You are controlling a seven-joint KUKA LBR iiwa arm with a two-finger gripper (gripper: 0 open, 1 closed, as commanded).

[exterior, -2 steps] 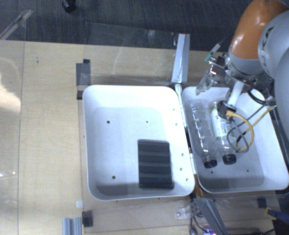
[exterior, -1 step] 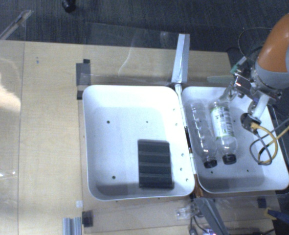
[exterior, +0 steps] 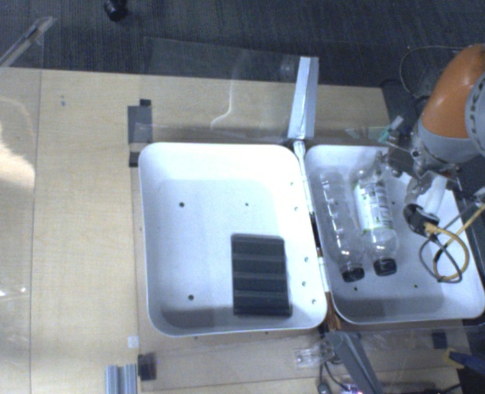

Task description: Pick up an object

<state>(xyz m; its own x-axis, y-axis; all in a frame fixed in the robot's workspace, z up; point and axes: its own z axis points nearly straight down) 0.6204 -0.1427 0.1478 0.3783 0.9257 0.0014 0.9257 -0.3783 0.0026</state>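
Two clear plastic bottles are lying side by side in the right bin, both with dark caps pointing toward six o'clock: the left bottle looking nearly see-through, the right bottle carrying a pale label. At about four o'clock in the left bin a black ribbed block is resting flat. The arm is hanging over the right bin's two o'clock corner, and the gripper is sitting just beside the labelled bottle's upper end; I cannot tell how its pincer stands. A loop of yellow and black cable is dangling at three o'clock. The bins are sitting on a pale wooden bench, with dark carpet stretching along twelve o'clock.
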